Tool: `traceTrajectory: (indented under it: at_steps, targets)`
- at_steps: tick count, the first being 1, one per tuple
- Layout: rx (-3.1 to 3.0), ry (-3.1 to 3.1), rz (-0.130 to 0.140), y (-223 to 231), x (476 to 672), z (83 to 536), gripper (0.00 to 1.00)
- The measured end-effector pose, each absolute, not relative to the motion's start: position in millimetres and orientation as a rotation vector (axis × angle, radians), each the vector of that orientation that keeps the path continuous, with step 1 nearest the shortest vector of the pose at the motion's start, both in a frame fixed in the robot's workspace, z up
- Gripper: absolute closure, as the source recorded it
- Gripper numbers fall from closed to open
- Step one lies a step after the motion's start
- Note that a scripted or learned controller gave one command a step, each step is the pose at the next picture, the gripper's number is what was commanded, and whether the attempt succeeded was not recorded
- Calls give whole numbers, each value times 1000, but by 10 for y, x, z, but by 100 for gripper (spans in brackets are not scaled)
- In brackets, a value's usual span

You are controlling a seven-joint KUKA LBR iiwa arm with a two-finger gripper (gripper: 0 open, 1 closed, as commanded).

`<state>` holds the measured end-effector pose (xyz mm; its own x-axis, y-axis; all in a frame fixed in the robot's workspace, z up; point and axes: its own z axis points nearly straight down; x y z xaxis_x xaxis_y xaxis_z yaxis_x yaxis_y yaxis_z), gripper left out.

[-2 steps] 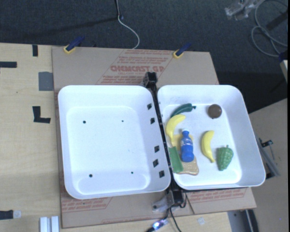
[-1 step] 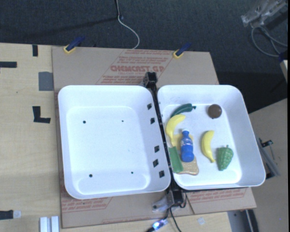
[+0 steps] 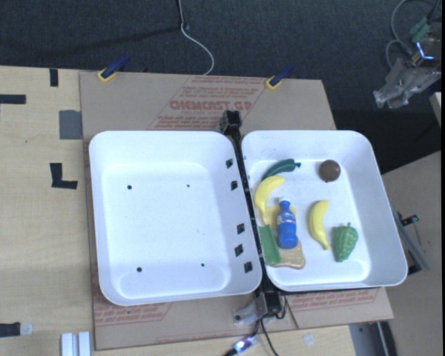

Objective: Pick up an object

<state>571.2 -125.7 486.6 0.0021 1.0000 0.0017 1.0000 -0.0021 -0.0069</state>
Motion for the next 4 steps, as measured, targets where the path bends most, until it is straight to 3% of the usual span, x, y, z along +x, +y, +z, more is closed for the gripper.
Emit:
traceTrajectory:
  at_steps: [1,2,3,4]
  targets:
    - [-2207,-2216,16,-751,5736,3049,100]
    - [-2207,-2227,6,51,5809,2571,100]
    - [-2223,-2236,-23,308,5525,4449,100]
    - [-2224,-2230,-15,348,5376,5417,100]
